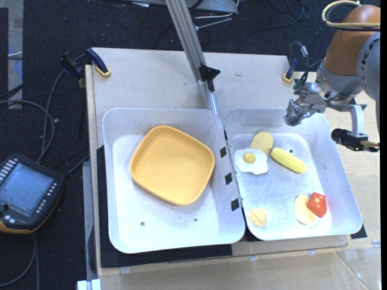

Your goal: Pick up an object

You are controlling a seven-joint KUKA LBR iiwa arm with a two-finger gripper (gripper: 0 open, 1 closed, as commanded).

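The right bin [338, 180] holds a fried egg [251, 161], a pale yellow disc [262, 141] behind it, a corn cob [288, 160], a small yellow lump [258, 217] near the front, and a red piece [317, 204] lying on a pale round slice [304, 211]. My gripper [294, 116] hangs over the bin's far edge, up and to the right of the corn cob and apart from every object. Nothing shows between its tips.
A yellow square plate [173, 164] fills much of the left bin [118, 216]. A slanted metal pole [188, 35] ends at the bins' shared far edge. Clamps [97, 62] sit at the bench's back corners. A teach pendant [24, 192] lies at the left.
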